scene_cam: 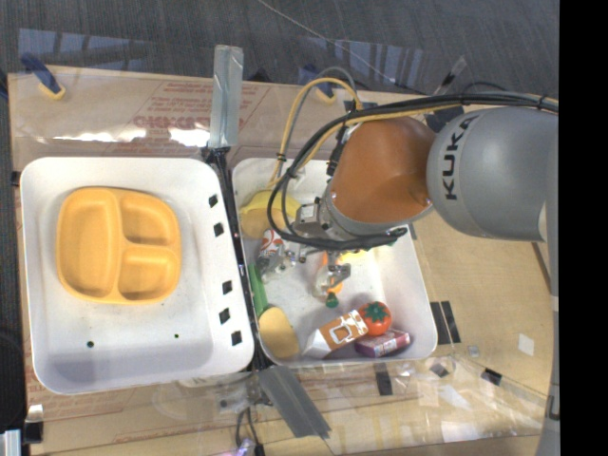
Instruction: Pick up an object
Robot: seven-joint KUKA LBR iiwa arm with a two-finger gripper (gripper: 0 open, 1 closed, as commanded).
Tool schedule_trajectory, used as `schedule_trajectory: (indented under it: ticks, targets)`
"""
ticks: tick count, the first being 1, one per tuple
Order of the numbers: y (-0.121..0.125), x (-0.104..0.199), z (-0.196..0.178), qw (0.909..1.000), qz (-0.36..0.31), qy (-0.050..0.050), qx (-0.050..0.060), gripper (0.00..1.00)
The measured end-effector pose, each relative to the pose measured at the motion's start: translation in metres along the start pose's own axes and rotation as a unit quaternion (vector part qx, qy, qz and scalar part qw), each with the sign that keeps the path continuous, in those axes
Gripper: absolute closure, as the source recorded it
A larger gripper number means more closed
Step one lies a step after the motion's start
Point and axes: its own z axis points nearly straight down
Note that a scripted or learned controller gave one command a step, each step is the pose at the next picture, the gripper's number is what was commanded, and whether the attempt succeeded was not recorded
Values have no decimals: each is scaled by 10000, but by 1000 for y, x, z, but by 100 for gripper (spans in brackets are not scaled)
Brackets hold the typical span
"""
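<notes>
Honestly, I couldn't tell my gripper's (pixel 328 275) state above the round red plastic tomato (pixel 376 317); crowded toys beside that tomato could have deflected my grasp.

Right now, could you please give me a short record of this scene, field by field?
arm: grey with an orange band, reaching in from the right over the right bin
claw: low inside the right bin, among the items
left bin: holds a yellow divided plate
right bin, near edge: tomato toy, orange carton, purple box, tan round piece
right bin, far left: yellow item, partly under the arm
held object: none seen between the fingers
</notes>
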Motion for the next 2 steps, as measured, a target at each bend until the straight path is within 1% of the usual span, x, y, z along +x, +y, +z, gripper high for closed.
schedule_trajectory:
  ticks: [1,2]
  targets:
    - [0,-1,-10,10000,-27,1,5,100]
    - [-32,-39,-134,9978,654,6,56,100]
